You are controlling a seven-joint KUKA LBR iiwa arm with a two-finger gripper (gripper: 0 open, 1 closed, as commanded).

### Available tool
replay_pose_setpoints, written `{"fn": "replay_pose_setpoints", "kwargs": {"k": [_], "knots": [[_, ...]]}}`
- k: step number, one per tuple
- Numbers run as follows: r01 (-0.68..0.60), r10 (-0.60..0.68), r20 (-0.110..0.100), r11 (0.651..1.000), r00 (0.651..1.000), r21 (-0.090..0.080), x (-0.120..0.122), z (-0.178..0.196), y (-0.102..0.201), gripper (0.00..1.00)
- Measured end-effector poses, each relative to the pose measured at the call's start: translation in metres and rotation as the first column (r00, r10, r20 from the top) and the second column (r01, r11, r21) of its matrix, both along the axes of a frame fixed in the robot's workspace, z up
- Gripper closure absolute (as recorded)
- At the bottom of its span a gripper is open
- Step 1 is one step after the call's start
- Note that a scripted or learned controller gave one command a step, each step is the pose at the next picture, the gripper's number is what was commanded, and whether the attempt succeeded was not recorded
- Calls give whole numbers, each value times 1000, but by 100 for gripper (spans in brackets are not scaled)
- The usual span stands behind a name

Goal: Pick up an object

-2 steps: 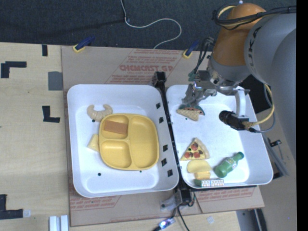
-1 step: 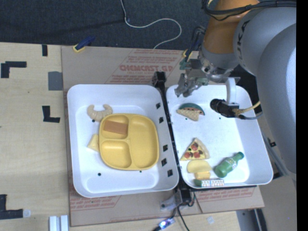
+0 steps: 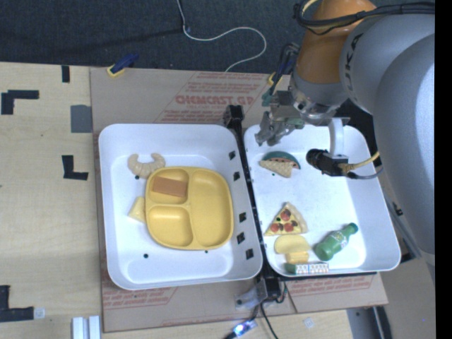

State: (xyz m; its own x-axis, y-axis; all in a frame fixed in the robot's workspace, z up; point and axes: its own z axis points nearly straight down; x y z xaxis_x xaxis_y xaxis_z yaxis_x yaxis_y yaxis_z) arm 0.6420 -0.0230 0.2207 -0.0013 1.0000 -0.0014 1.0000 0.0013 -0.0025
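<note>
While the fingers (image 3: 270, 137) hang at the right bin's (image 3: 367, 256) eleven o'clock corner, I cannot tell whether they are apart. Just beside them at five o'clock lies the taco (image 3: 280, 164), unheld.

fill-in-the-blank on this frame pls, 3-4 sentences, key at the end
1. The yellow divided plate lies in the ____ bin.
2. The toy pizza slice lies in the ____ bin.
3. The toy bottle near the right bin's front edge is ____ in colour.
4. The gripper hangs above the right bin's ____ corner.

Missing words: left; right; green; back left
</note>
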Motion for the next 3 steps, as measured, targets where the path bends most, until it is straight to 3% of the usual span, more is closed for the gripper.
{"fn": "replay_pose_setpoints", "kwargs": {"k": [1,2,3], "knots": [[1,-1,0,1000,1000,0,-4,-6,-12,100],[-1,1,3,1000,1000,1,9,11,-7,100],[0,0,1,1000,1000,1,3,12,-7,100]]}}
